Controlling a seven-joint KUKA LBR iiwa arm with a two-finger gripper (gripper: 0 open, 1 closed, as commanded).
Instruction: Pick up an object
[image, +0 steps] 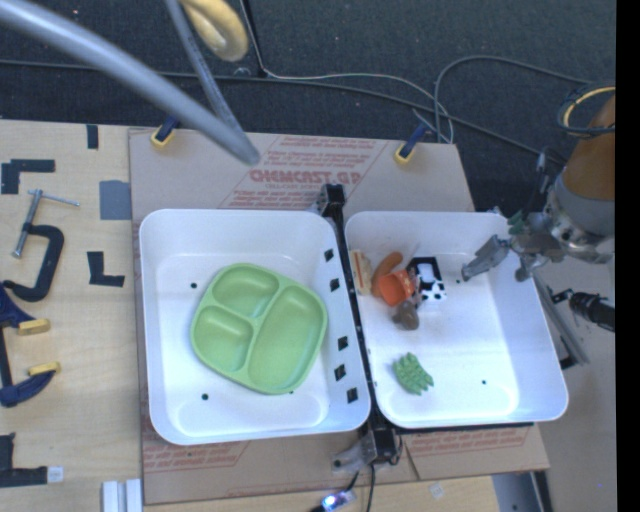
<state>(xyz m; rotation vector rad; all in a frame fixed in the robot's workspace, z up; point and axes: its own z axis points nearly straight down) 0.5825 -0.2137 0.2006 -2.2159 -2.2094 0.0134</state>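
Note:
My gripper (497, 266) hangs over the right rim of the right bin (500, 400), its fingers spread open with nothing between them. Left of it, in the bin's upper left part, lies a cluster: an orange toy (392, 284), a black-and-white block (429, 281) and a small brown piece (406, 318). A tan strip (360, 269) rests against the bin's left wall. A green leafy toy (412, 373) lies alone nearer the front. The black-and-white block is the closest thing to my fingertips, a short gap away.
The left bin (165, 250) holds a green divided plate (260, 327). A black divider with clips (345, 300) runs between the bins. Cables cross the dark floor behind the bench, and clamps lie on the wood at far left.

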